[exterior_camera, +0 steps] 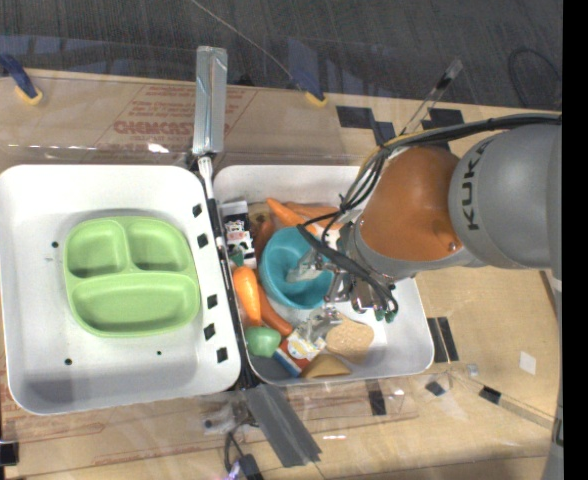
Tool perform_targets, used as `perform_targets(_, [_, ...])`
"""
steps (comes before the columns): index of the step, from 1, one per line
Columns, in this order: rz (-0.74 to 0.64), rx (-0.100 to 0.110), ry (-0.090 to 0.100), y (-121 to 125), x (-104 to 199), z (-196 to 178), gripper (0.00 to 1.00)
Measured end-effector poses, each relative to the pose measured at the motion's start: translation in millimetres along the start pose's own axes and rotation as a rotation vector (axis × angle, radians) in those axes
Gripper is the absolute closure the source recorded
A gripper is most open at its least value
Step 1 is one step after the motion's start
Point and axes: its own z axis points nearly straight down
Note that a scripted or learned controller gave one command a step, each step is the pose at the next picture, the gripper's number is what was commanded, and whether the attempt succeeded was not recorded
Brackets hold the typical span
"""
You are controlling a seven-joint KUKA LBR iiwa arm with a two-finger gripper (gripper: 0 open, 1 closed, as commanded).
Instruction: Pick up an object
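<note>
Camera view: the gripper [326,313] hangs low in the right bin [414,340], its finger state hidden, with the teal bowl [292,268] just left and the cracker [350,337] below.

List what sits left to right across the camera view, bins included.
Left bin → green plate → orange carrot → teal bowl → cracker → arm
</note>
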Motion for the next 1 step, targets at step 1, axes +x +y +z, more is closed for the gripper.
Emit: perform_targets(1, [0.382, 0.000, 0.005, 11.7, -44.2, 1.7, 0.00])
